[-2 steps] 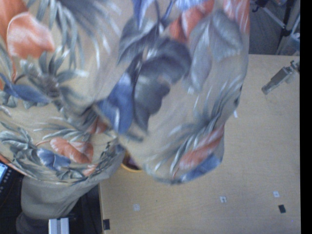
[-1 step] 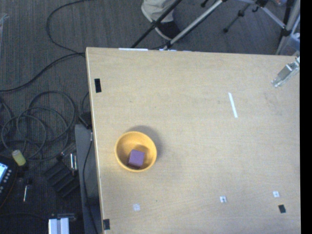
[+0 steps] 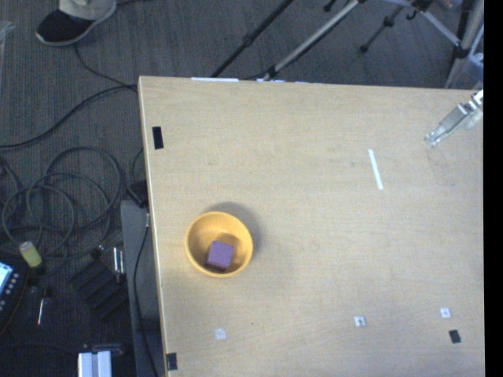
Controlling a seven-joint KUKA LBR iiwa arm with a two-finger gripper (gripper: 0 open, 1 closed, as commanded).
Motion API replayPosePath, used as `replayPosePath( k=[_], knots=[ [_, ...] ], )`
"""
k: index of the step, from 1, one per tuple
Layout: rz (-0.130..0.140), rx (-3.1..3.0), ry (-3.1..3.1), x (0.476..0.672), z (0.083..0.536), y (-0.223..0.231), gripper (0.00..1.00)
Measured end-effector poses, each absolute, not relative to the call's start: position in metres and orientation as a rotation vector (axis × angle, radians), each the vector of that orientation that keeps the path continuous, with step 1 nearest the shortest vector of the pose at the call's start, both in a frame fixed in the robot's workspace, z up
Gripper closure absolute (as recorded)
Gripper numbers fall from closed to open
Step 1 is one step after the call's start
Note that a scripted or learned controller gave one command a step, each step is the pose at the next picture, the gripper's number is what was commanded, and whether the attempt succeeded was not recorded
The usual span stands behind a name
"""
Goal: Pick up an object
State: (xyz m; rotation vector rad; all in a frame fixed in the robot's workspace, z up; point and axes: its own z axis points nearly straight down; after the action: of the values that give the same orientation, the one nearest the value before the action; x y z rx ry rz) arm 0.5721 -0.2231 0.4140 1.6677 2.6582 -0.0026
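Far up and to the right of the yellow bowl (image 3: 191, 240), at the picture's edge, only a slim silvery tip (image 3: 454, 122) of the arm comes into sight. The rest of the arm is cut off there. The tip is blurred and small, so I cannot tell whether the jaws are spread or closed, nor whether anything is between them. It slants down to the left, its low end over the pale wooden surface (image 3: 330, 234) and well apart from the bowl.

Inside the bowl lies a purple block (image 3: 220, 254), the one loose thing on the surface. It is a small, dull-violet cube with soft edges, sitting a little right of the bowl's middle and low against the inner wall. Its lower faces are hidden by the near rim.

Up and to the right of the bowl, about halfway to the silvery tip, a thin white strip (image 3: 376, 170) lies flat on the wood. Straight above the bowl, near the surface's left edge, is a short black mark (image 3: 157, 137). Below and right of the bowl sit a few tiny markers (image 3: 359, 320), too small to read.

Left of the bowl, off the surface, dark cables (image 3: 63, 195) loop across the floor. Far above them a shoe (image 3: 67, 23) is cut by the top edge.
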Motion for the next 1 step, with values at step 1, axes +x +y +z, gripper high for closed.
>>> replayPosePath(
  k=[1],
  knots=[
    [0.0, 1.494, 2.76, 0.6073, 0.4346, -0.1591, 0.0]
  ],
)
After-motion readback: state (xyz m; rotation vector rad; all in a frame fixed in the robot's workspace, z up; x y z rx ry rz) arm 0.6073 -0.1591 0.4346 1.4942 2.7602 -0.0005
